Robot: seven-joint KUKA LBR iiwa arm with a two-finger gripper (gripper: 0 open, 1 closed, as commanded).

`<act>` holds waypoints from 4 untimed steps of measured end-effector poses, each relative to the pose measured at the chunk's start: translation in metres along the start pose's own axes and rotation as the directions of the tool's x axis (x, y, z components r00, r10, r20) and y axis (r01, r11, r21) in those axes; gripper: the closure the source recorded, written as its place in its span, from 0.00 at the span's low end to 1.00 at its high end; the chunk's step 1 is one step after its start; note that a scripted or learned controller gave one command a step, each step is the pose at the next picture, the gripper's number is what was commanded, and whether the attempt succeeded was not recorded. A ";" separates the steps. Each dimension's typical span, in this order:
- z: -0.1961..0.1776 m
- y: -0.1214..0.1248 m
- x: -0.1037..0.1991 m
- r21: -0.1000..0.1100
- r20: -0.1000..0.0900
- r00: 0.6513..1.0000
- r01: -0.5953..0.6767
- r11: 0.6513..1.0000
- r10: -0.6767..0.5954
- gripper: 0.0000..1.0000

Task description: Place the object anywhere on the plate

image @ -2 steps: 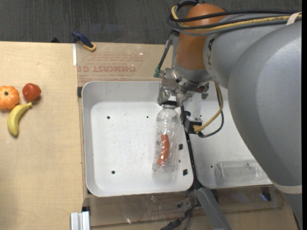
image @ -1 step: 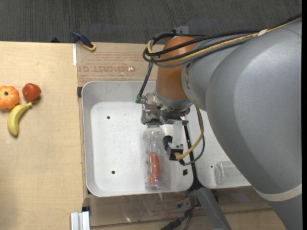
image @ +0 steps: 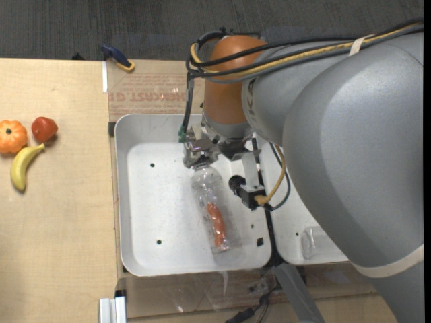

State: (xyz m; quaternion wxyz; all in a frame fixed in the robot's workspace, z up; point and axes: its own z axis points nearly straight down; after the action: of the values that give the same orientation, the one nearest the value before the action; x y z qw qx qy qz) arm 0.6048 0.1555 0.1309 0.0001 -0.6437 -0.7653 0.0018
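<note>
Pincer (image: 199, 155) low over left bin (image: 135, 200), at top end of clear plastic bottle (image: 214, 210); can't tell if it's apart or together. Bottle lies on bin floor, running from pincer toward near rim, red-orange bit inside. Well left of pincer on bench: banana (image: 22, 167), tomato (image: 44, 128), orange (image: 11, 137).

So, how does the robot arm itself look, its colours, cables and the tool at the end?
The smooth grey rounded arm carries a glossy orange band above the wrist. A bundle of yellow and black cables runs along it, bound by a pale strap, and loops around the band. The small dark metal tool sits below, with a black connector and cable beside it.
</note>
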 end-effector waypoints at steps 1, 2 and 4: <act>0.002 -0.024 0.072 -0.016 0.001 0.997 0.071 0.997 -0.071 1.00; -0.003 -0.086 0.071 -0.001 0.000 0.973 0.229 0.973 -0.229 1.00; 0.039 -0.084 0.065 -0.007 0.003 0.879 0.476 0.879 -0.476 1.00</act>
State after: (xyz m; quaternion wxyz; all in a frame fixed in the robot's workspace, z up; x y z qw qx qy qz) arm 0.5111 0.2048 0.0921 -0.0024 -0.4359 -0.9000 -0.0006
